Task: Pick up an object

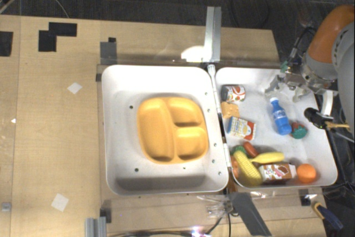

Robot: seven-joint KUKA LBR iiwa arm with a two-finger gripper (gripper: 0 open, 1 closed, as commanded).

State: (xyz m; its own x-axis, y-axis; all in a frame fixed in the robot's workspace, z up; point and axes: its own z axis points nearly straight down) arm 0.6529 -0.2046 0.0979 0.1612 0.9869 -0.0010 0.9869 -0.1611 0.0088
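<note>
Two white bins sit side by side on the wooden bench. The left bin [111, 119] carries one thing: a yellow divided tray [172, 129] with three compartments, lying near its middle. The right bin [327, 158] is crowded. Counting: one blue bottle [280, 116] lying tilted, one small red-and-white can [236, 93] near the far left corner, one snack packet [242, 128], one corn cob [246, 168], one banana [267, 158], one orange [306, 173] in the near right corner, and one labelled carton [277, 172] between corn and orange. The arm [331, 44] reaches in at the far right, its gripper [290, 84] hovering over the bin's far edge, just beyond the bottle; how wide it stands, I cannot tell, and nothing shows in its grasp.
</note>
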